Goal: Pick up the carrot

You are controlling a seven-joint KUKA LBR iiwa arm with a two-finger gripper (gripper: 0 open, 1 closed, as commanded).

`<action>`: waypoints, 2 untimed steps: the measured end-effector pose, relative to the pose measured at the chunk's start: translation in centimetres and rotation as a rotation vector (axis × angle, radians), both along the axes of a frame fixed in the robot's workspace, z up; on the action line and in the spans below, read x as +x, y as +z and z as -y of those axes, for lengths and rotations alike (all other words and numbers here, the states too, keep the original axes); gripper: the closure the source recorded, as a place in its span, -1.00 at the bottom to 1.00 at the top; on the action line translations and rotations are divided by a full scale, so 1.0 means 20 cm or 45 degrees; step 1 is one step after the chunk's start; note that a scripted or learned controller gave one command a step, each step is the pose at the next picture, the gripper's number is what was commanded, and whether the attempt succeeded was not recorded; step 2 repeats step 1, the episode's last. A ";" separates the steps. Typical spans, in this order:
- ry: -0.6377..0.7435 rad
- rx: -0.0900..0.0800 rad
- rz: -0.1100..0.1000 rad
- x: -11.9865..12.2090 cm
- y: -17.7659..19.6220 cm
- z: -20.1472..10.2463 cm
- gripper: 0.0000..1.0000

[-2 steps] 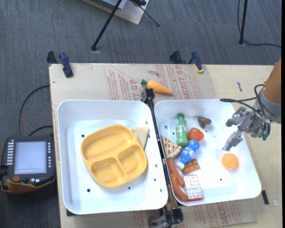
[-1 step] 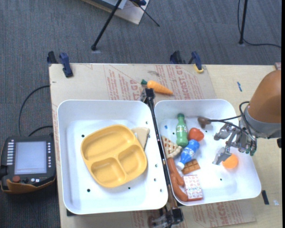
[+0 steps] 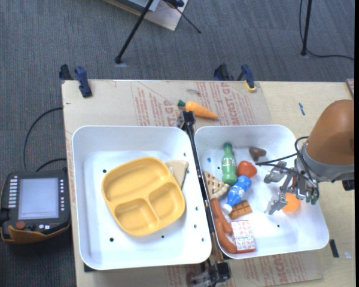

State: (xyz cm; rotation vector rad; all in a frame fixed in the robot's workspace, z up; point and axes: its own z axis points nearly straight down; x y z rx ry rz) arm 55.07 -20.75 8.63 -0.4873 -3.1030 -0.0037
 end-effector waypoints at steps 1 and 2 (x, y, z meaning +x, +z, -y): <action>-0.228 0.001 -0.002 -0.17 0.00 0.00 -1.00; -0.228 0.001 -0.002 -0.17 0.00 0.00 -1.00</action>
